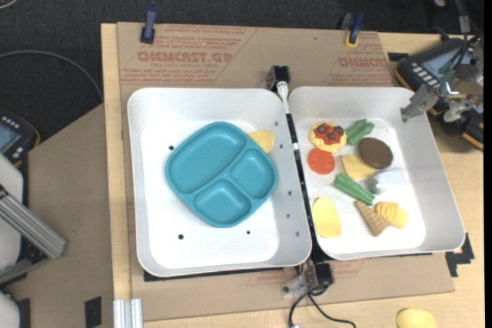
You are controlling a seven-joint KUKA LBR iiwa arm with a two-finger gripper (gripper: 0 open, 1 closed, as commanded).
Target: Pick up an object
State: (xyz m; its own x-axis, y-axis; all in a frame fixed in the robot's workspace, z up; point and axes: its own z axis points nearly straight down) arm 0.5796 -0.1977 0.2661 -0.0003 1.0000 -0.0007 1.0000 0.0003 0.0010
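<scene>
1. While the gripper (415, 105) hangs at the right bin's (442, 165) upper-right rim, grip state can't be told; nothing seen held.
2. Step: approach, pre-grasp.
3. Targets: toy foods in right bin, e.g. brown disc (376, 153).
4. Next: move inward, descend.

I'm seeing a blue plate (221, 173) lying in the left bin (154, 242) and toy food (355, 173) sitting in the right bin (430, 188).
</scene>
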